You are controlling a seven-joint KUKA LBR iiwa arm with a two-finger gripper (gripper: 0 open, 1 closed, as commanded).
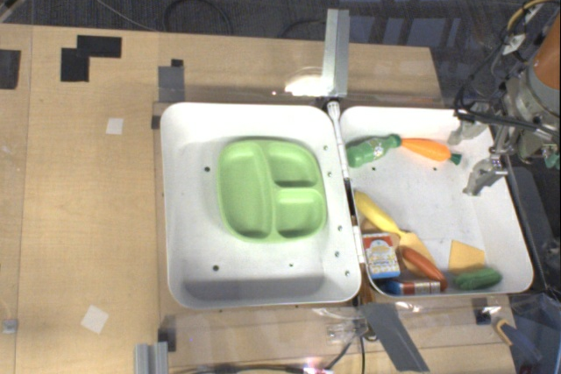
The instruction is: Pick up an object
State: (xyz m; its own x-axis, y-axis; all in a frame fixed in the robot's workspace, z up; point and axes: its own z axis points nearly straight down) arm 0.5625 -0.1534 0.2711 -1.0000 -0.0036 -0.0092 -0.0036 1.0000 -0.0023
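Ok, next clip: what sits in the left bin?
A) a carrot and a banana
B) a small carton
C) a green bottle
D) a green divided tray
D: the green divided tray lies alone in the left bin, while the carrot, banana, carton and bottle are in the right bin.

Arm (539, 79): grey metal body, orange band near the wrist, black cables looped around it. Gripper (480, 162): silver-grey, two slim metallic fingers (481, 178).
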